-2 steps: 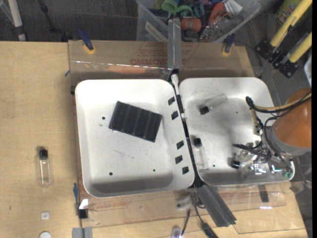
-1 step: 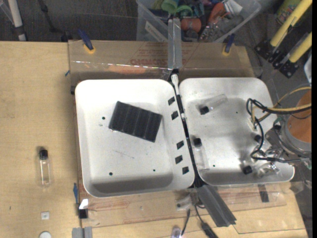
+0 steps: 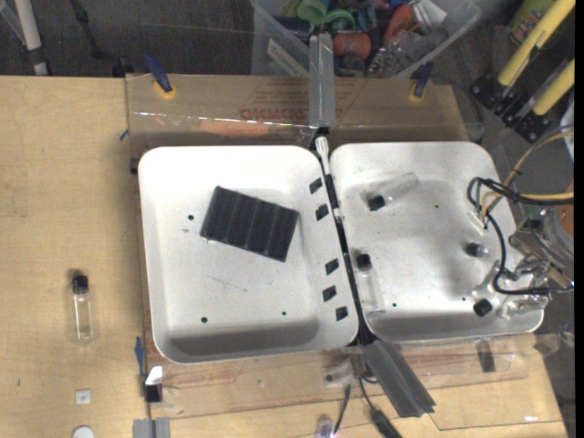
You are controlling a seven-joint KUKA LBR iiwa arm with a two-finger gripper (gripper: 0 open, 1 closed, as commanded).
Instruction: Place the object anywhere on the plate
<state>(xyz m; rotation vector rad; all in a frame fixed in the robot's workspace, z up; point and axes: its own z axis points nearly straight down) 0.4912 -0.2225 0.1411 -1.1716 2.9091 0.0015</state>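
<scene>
A black ribbed rectangular plate (image 3: 249, 224) lies flat in the left bin (image 3: 173, 327), turned slightly clockwise. In the right bin (image 3: 429, 158), a small clear vial with a black cap (image 3: 387, 192) lies on its side near the back. A second clear piece with a black cap (image 3: 363, 270) rests against the divider. My gripper (image 3: 516, 290) sits low at the right bin's right rim, amid cables, well away from both vials and the plate. Nothing can be seen held in it.
Black and yellow cables (image 3: 486, 210) loop over the right bin's right side. Another clear vial (image 3: 81, 305) lies on the wooden bench left of the bins. A clear tub of mixed items (image 3: 365, 12) stands behind the bins. Black clips line the divider (image 3: 330, 235).
</scene>
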